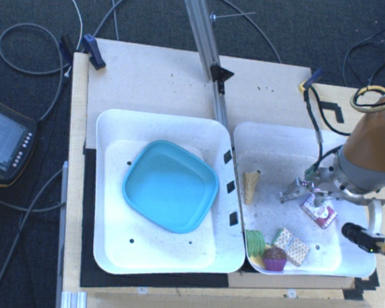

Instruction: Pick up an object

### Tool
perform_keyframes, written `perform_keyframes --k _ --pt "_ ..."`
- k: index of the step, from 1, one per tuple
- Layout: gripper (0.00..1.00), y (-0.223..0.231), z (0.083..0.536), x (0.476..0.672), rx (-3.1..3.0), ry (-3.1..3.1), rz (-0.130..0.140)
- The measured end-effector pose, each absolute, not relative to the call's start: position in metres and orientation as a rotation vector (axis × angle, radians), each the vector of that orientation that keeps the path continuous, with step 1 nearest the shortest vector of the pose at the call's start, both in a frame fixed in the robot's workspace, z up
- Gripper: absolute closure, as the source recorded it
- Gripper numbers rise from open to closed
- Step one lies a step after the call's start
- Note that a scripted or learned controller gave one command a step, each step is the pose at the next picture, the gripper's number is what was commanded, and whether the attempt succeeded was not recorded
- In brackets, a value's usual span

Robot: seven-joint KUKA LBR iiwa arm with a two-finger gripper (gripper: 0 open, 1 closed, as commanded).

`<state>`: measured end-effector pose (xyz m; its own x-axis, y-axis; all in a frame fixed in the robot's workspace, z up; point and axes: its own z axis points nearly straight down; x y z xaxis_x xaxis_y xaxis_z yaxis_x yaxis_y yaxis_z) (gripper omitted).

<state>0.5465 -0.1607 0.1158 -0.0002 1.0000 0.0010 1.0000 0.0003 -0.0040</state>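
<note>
The right bin (282, 141) holds a tan ice-cream cone (250, 186), a pink and white packet (318, 212), a checkered tan packet (292, 246), a green ridged piece (256, 242) and a purple cupcake-like toy (275, 259). My gripper (302, 192) hangs low over the bin's right half, its metal fingers (290, 194) reaching left, just beside and above the pink packet. Nothing is visibly held between them. A blue square plate (170, 185) lies in the left bin (113, 135).
A slanted metal pole (207, 39) runs down from the top to the seam between the bins. Cables loop over the dark floor at the top and left, and a pendant with a screen (0, 141) lies at the far left. A black connector (360, 237) juts out by the right bin's edge.
</note>
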Motion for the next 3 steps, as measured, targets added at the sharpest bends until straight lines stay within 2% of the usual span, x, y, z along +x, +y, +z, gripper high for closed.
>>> perform_keyframes --k 1,2,3 --pt "0.00 -0.162 0.099 0.548 -2.226 -2.225 -0.003" --pt "1.00 -0.163 0.110 0.549 -2.230 -2.227 -0.006" --pt "1.00 -0.163 0.153 0.553 -2.223 -2.224 -0.003"
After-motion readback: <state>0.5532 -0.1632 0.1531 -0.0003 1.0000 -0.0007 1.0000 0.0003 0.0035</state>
